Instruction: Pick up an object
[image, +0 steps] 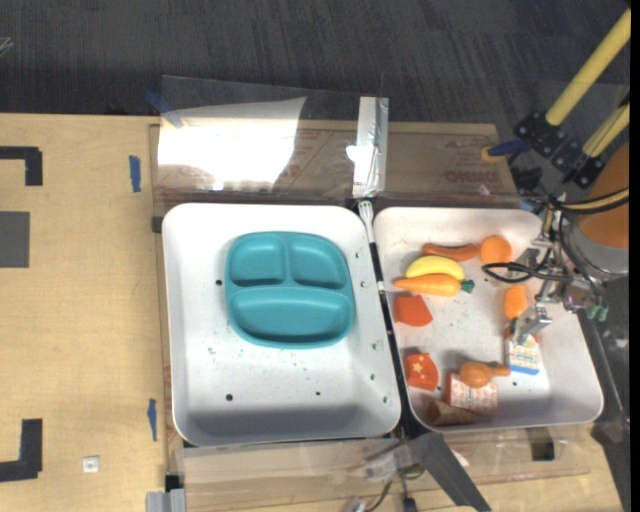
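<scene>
Tool (535, 318) is seen low over the right-hand bin (590, 395), close to that bin's right wall, hanging from the grey arm that comes in across the worktop's right edge; whether it is spread or pressed together cannot be told, as cables and wrist hardware clutter the spot. Just beneath and in front of it a small white-and-blue packet (524, 355) is lying on the bin floor, with a small orange piece (515, 299) just beside the tool on its left. Nothing can be made out as gripped. Toward the bin's far left, a yellow banana (437, 267) rests against a carrot (432, 285); a red carton (421, 371) and a pink wrapped item (472, 393) are found near the front wall. In the left bin (190, 390) a teal divided plate (290, 288) is sitting alone. The step in hand is judged to be the reach-and-descend before a grasp, probably on the packet. A clean closure on one item, then a straight lift, is called for next.
</scene>
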